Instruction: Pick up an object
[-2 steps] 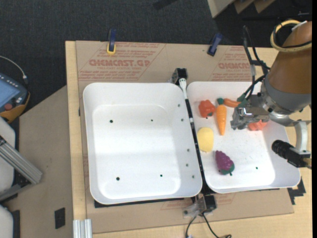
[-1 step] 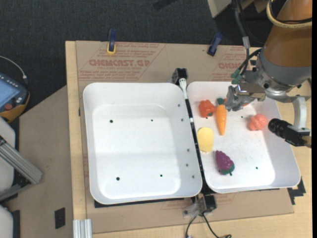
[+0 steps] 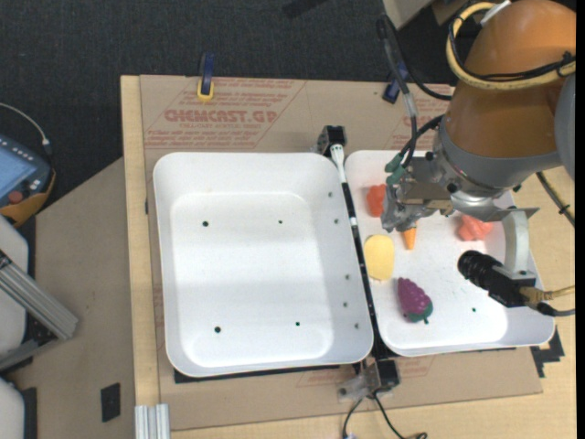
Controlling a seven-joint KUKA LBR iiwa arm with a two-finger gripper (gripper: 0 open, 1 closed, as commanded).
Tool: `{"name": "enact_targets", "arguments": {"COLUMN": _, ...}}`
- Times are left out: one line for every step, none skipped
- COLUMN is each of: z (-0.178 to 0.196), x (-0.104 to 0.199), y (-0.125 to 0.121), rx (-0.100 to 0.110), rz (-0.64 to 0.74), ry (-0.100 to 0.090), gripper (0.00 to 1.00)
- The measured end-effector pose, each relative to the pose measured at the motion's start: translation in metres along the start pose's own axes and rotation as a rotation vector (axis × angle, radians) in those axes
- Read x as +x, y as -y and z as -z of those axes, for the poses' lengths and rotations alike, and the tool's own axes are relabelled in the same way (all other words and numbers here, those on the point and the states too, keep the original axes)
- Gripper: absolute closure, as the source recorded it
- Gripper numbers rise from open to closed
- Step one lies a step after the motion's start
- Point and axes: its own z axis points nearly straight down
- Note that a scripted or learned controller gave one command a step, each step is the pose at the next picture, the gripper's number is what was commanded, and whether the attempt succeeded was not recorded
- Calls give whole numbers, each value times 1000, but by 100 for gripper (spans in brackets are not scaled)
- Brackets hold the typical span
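My gripper (image 3: 400, 218) hangs over the upper left part of the right bin (image 3: 457, 332), under the grey wrist and orange band. Just below it lies a small orange carrot-like piece (image 3: 409, 238), very close to the gripper tip; I cannot tell whether they touch. A red-orange piece (image 3: 375, 199) lies to the gripper's left. A yellow object (image 3: 379, 256) sits near the bin's left wall, and a purple grape bunch (image 3: 413, 299) lies below it. A salmon-pink object (image 3: 473, 229) shows partly from under the arm.
The left bin (image 3: 183, 245) adjoins the right one along a black divider (image 3: 355, 236). A black cylinder (image 3: 492, 277) on a white bracket, with a cable, hangs from the arm over the right bin. Cardboard (image 3: 238, 108) underlies both bins.
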Motion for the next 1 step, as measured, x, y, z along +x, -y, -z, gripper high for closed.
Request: {"name": "enact_targets", "arguments": {"z": 16, "x": 34, "y": -28, "rx": -8, "rz": -2, "ry": 2, "gripper": 100}}
